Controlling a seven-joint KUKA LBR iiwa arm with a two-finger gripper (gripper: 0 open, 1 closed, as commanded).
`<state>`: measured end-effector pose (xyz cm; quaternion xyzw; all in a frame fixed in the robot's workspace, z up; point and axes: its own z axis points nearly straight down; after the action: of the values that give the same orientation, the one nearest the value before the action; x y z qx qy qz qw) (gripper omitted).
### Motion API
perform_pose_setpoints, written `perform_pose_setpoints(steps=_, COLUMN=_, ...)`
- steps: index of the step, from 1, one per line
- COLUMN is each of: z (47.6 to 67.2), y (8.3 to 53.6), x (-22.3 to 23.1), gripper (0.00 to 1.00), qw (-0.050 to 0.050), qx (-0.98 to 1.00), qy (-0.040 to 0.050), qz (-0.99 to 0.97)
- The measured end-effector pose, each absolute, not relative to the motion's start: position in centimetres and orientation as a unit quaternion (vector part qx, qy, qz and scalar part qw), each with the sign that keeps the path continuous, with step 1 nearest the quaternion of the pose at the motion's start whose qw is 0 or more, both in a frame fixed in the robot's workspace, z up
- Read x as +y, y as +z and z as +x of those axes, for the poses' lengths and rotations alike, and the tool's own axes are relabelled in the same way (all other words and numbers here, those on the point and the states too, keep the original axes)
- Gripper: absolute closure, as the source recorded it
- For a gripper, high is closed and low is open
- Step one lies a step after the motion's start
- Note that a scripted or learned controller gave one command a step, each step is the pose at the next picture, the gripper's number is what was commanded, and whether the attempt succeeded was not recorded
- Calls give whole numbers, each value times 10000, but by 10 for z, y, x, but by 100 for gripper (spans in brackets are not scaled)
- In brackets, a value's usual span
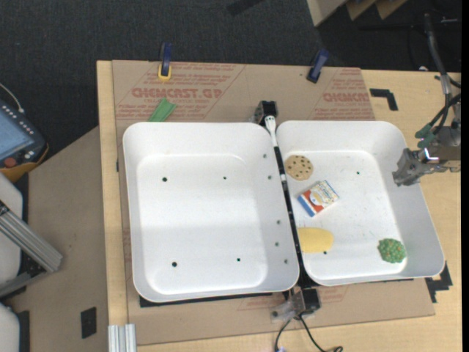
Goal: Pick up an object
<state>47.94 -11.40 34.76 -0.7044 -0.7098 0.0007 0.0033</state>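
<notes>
Metal gripper at frame right over the right bin's glossy rim, finger opening unclear, nothing visibly held, round speckled cookie, small carton, yellow wedge, knobbly green broccoli inside

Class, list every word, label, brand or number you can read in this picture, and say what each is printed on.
"CHEMCAST GP", red print on the brown board behind the left bin.
The same red print, partly cut off, on the board behind the right bin.
Small carton, red, white and blue: print too small to read.
Screen at the left edge: too blurred to read.
</notes>
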Motion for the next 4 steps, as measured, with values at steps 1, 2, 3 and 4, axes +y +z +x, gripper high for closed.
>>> perform_pose_setpoints(steps=1, z=479, y=312, x=-52, gripper=100, qw=29, qx=-7097, qy=8, qz=-7045)
perform_pose_setpoints(steps=2, z=479, y=300, x=9, gripper=100, qw=19, qx=-7094, qy=5, qz=-7048)
perform_pose_setpoints(steps=3, z=478, y=267, x=-101, gripper=100, qw=6, qx=-7029, qy=26, qz=-7113)
perform_pose_setpoints(steps=4, z=488, y=217, x=-36, gripper=100, qw=35, qx=-7090, qy=14, qz=-7052)
